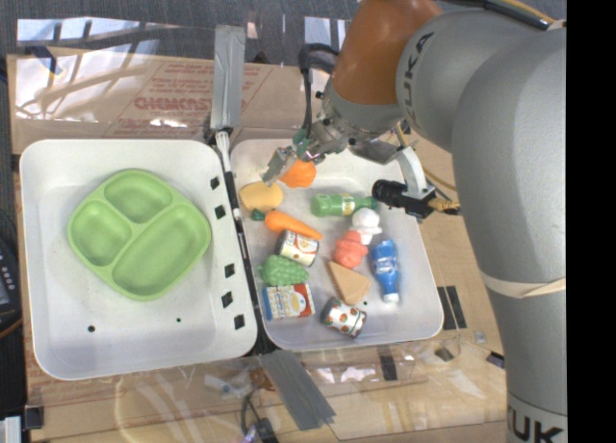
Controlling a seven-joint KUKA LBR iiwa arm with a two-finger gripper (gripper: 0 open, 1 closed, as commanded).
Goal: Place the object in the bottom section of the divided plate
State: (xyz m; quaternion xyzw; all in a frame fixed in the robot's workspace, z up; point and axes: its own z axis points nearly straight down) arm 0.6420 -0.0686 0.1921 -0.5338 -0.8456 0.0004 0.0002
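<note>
The green divided plate (140,233) is sat in the left bin (48,335), nothing placed in it yet. So the pick-up step is what's being worked on: the gripper (289,164) is parked in the right bin beside a small orange, roundish object (301,174). Whether it's clamped can't be told; next, a lift is needed.

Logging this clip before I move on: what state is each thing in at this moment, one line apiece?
Gripper: low in the right bin, at the orange toy.
Orange toy: in the right bin, right by the fingertips; grasp unclear.
Divided plate: flat in the left bin, nothing in its sections.
Carrot: lying in the right bin.
Green bottle: on its side.
Blue bottle: lying down.
</note>
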